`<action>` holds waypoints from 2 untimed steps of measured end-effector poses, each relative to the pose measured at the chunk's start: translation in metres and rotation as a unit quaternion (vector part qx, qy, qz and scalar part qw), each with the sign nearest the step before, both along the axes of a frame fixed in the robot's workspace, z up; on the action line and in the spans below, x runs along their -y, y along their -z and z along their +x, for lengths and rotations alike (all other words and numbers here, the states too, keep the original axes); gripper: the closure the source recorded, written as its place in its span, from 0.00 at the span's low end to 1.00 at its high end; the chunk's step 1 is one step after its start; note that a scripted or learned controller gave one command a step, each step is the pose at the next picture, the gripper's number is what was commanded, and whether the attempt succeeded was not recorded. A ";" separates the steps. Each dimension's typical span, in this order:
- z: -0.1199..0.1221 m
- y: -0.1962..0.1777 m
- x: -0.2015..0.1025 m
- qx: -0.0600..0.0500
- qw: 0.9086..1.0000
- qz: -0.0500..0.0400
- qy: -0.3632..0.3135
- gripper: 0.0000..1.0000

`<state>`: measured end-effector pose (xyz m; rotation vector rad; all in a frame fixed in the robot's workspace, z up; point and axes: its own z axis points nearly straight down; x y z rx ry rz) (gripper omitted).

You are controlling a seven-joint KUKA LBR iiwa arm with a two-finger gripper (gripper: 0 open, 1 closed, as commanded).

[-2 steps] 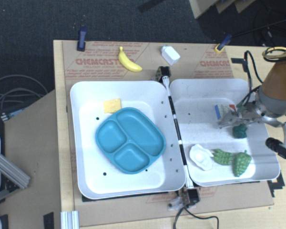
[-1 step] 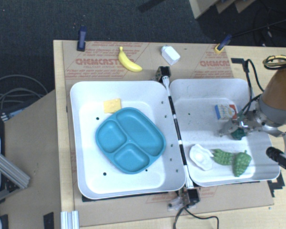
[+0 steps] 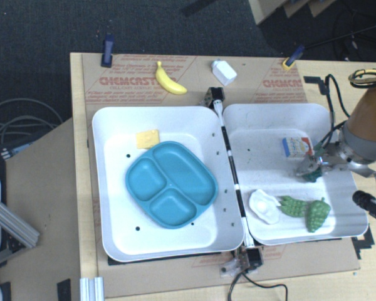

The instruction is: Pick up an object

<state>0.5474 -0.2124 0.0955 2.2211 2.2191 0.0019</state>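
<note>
Blue three-compartment plastic tray (image 3: 170, 183), smooth, rounded, in left bin (image 3: 106, 168)

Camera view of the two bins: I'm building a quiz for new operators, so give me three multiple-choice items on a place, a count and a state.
1. Where is the blue divided plate?
A. left bin
B. right bin
C. on the cardboard

2. How many compartments has it?
A. two
B. three
C. five

3. How does the banana lie?
A. inside the right bin
B. on the plate
C. outside both bins

Answers:
1 A, it rests on the left bin floor.
2 B, three hollows show.
3 C, it lies on the cardboard behind the bins.
</note>
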 end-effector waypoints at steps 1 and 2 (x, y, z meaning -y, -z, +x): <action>0.053 -0.009 -0.082 0.000 1.000 0.001 -0.001 1.00; 0.024 -0.114 -0.139 0.000 1.000 0.000 -0.001 1.00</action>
